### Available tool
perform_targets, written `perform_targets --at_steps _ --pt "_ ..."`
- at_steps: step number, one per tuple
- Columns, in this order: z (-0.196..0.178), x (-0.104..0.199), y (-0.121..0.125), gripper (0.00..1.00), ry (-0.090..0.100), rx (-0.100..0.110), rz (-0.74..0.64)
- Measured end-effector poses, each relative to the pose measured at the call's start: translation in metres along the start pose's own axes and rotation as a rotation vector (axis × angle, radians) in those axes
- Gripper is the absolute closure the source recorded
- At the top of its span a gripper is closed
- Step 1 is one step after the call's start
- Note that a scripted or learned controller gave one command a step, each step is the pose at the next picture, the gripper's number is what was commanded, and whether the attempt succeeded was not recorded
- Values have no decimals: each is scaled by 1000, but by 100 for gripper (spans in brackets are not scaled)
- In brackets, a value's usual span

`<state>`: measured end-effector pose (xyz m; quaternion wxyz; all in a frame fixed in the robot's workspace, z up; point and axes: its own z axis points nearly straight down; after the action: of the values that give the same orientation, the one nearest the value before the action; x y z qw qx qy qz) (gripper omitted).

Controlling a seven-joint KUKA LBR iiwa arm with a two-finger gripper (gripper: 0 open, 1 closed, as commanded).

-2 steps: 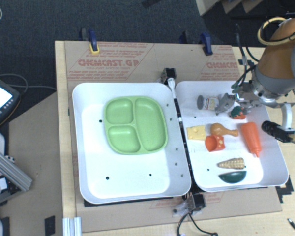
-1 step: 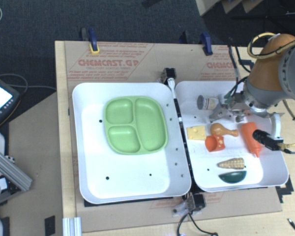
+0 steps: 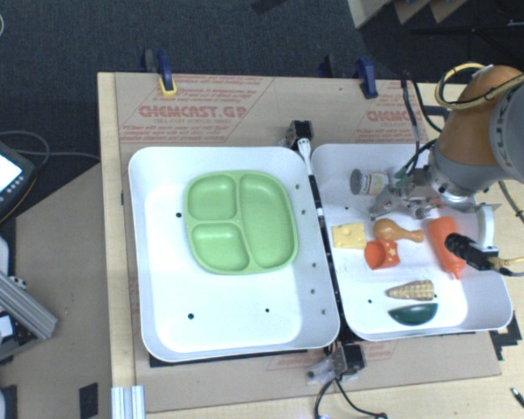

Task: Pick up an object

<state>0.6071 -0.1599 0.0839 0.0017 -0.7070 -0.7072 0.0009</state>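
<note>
- Camera view: grey arm with orange band enters from the right of the frame; its pincer [image 3: 404, 201] hangs low over the upper part of the right-hand shallow white bin [image 3: 489, 308]. Cannot tell its state; metal parts blur together there.
- Objects clustered mid-right of frame, in that bin: small grey cylindrical jar [image 3: 368, 182] lying at upper left of the pincer; tan plastic drumstick [image 3: 396, 230] just below it; yellow cheese wedge [image 3: 349, 236] to the left; small red-orange cup [image 3: 381, 253]; orange carrot-shaped piece [image 3: 444, 242]; pale ridged cone [image 3: 411, 290] touching a dark green rounded piece [image 3: 413, 313].
- Left-hand bin [image 3: 157, 304] carries a light green divided plate [image 3: 241, 222].
- Judgement: drumstick or jar lies nearest. Descend centred on one item, straddling its narrow width, clear of neighbours and the bin wall; confirm hold before lifting.
</note>
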Motion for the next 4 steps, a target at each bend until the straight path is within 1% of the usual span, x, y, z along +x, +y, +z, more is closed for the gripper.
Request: perform_targets --at_steps 1,2,4 --pt "-12 0 1 100 -1 -5 1" --pt "-61 -7 -6 100 -3 -9 2" --pt "-144 -4 -6 100 -3 -10 -1"
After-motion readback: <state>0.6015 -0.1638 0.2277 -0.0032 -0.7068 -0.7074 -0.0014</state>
